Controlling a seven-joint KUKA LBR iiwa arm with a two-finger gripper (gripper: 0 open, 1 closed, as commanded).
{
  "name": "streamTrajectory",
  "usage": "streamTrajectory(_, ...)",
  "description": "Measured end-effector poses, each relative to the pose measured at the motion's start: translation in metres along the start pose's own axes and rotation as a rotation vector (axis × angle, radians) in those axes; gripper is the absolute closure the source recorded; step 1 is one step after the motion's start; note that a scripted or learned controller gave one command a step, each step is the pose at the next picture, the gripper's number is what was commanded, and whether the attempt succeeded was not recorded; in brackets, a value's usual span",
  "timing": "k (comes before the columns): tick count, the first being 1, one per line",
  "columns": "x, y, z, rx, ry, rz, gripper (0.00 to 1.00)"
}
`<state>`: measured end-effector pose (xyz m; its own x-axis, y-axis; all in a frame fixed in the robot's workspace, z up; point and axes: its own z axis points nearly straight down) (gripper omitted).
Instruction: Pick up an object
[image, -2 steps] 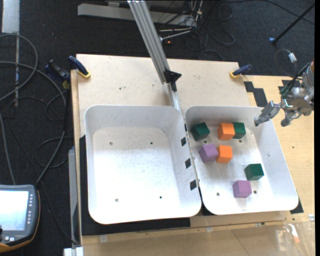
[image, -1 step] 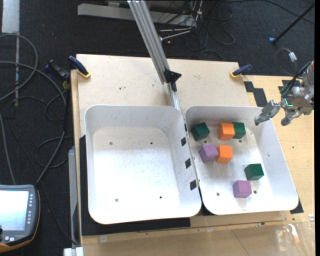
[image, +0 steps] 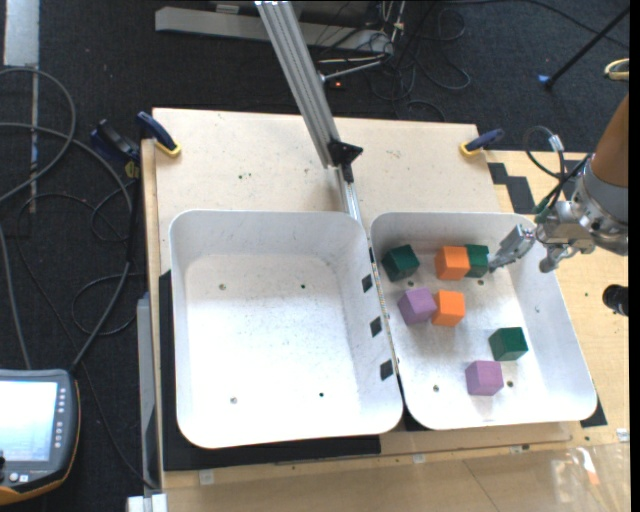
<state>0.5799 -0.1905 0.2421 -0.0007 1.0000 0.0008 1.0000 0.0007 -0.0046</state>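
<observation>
The gripper (image: 529, 250) is hanging over the right edge of the right bin (image: 560, 330), its two fingers spread apart with nothing between them. The left fingertip is pointing toward a dark green cube (image: 477, 260), which is lying just to the gripper's left, touching an orange cube (image: 452, 262). Farther left another green cube (image: 401, 262) is sitting near the bin's left wall. Below these a purple cube (image: 418, 304) is resting against a second orange cube (image: 449, 307). Toward the near side a green cube (image: 509, 343) and a purple cube (image: 484, 377) are lying apart, well below the gripper. The left bin (image: 200, 300) is sitting beside the right one.
</observation>
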Motion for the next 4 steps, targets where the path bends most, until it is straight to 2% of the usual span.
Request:
streamTrajectory(2, 0.01, 0.009, 0.102, 0.001, 0.001, -0.001, 0.0)
streamTrajectory(3, 0.009, 0.011, 0.088, -0.007, -0.002, 0.0, 1.0)
streamTrajectory(4, 0.013, 0.005, 0.041, -0.011, -0.003, -0.002, 1.0)
